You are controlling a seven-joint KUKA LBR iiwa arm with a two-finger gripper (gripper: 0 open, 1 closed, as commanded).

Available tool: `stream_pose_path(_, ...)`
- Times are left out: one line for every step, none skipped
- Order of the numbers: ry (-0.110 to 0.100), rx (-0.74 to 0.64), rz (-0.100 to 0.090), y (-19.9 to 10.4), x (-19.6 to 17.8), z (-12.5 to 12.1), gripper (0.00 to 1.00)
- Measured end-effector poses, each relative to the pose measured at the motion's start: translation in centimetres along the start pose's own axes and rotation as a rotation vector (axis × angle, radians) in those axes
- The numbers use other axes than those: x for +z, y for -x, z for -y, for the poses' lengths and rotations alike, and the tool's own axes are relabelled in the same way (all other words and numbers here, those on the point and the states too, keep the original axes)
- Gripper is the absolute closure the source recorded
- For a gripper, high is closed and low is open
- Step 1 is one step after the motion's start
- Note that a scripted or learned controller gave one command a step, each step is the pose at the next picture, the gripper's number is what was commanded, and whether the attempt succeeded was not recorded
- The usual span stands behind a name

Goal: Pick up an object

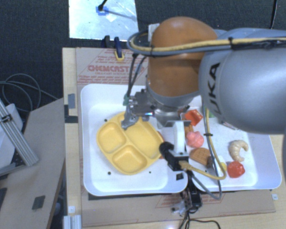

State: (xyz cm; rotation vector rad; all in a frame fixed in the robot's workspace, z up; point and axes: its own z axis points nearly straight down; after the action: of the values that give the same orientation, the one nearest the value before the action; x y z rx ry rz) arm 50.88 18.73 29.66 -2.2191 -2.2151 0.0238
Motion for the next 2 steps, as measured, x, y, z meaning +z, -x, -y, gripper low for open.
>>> stream_pose_path(0.031,0.005,-0.008,8.1,-12.3,-1.7,0.0)
stream_pose_path(0.006,-0.008,-0.005,3.7,-1.2,-1.3,0.0)
